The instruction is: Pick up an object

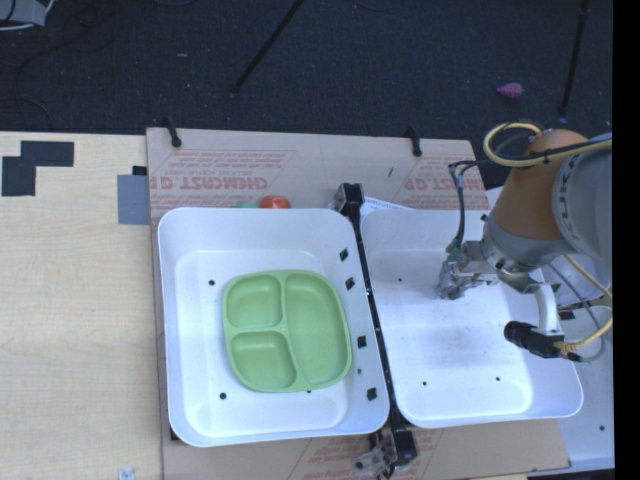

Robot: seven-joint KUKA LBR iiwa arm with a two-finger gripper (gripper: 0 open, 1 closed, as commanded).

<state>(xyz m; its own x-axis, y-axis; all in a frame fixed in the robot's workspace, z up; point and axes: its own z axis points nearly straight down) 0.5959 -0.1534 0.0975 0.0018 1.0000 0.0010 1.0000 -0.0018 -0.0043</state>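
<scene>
A light green plate [288,330] with three compartments lies flat in the left bin [190,388]. My gripper [452,284] hangs low over the upper middle of the right bin [470,398], close to its white floor. The grey arm with its orange band [525,203] comes in from the right edge above it. I see no object under or beside the gripper on that bin's floor.
A small red-orange object [274,203] and a bit of green [243,205] peek out behind the left bin's back rim. A black divider [362,308] runs between the bins. Cables [555,333] loop off the arm over the right bin's right side.
</scene>
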